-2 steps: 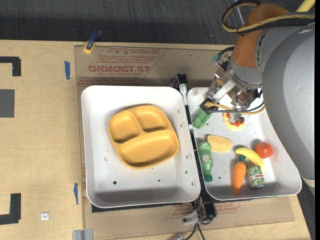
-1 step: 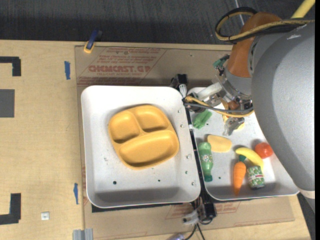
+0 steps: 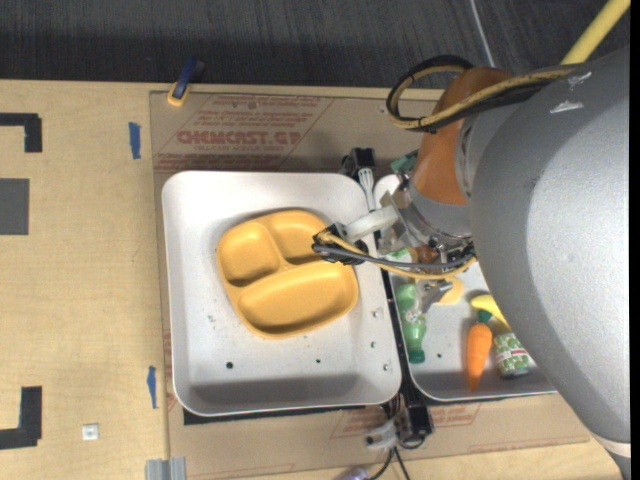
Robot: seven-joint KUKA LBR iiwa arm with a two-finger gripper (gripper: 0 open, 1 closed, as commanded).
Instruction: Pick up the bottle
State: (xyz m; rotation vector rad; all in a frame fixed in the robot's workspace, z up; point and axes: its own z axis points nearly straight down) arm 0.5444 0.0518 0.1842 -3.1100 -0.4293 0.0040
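Observation:
A green bottle (image 3: 410,320) lies along the left wall of the right bin (image 3: 450,390), its darker green end toward the front. My gripper (image 3: 427,284) hangs over the bottle's far end, low in the bin, and the wrist and cables hide whether it touches the bottle. The grey arm with its orange band (image 3: 445,158) covers most of the right bin.
A yellow divided plate (image 3: 285,270) lies in the left bin (image 3: 200,368). In the right bin, an orange carrot (image 3: 478,354), a small green-labelled container (image 3: 512,354) and a yellow piece (image 3: 486,306) sit right of the bottle. Black cables (image 3: 345,251) hang over the divider.

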